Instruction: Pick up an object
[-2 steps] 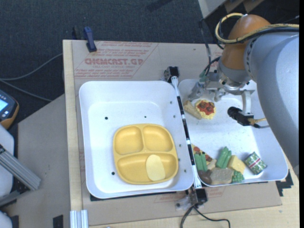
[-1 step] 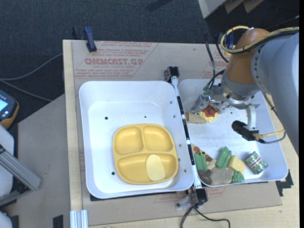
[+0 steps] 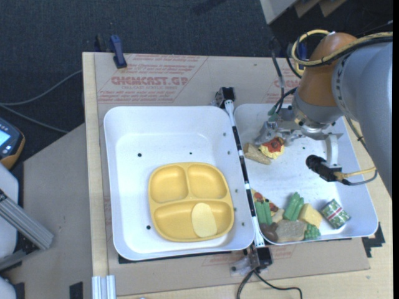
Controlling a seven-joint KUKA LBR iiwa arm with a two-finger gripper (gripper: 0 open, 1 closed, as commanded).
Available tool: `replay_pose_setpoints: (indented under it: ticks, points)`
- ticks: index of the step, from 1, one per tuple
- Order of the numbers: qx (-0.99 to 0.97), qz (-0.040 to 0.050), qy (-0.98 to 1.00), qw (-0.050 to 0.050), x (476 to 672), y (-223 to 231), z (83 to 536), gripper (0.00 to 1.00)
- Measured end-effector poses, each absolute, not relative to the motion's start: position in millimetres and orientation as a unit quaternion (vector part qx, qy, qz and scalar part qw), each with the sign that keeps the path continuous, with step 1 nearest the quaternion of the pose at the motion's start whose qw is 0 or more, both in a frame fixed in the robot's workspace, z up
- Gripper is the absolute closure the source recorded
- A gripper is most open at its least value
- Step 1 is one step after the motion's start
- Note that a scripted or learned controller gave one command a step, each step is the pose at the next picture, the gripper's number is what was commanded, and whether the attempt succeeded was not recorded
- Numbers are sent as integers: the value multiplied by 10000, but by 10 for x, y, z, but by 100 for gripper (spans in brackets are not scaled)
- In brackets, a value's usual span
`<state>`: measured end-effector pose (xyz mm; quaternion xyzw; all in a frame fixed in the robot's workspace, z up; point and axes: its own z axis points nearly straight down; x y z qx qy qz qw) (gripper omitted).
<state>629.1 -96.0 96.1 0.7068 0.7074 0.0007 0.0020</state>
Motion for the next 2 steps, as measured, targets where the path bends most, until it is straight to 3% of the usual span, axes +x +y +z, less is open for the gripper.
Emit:
replay_pose_setpoints:
  ticks: [1,2]
  points:
    - [7056,19,7086,6,5820,-469,1901,100]
    - [7068,0,7074,-3,5827,-496,1846,0]
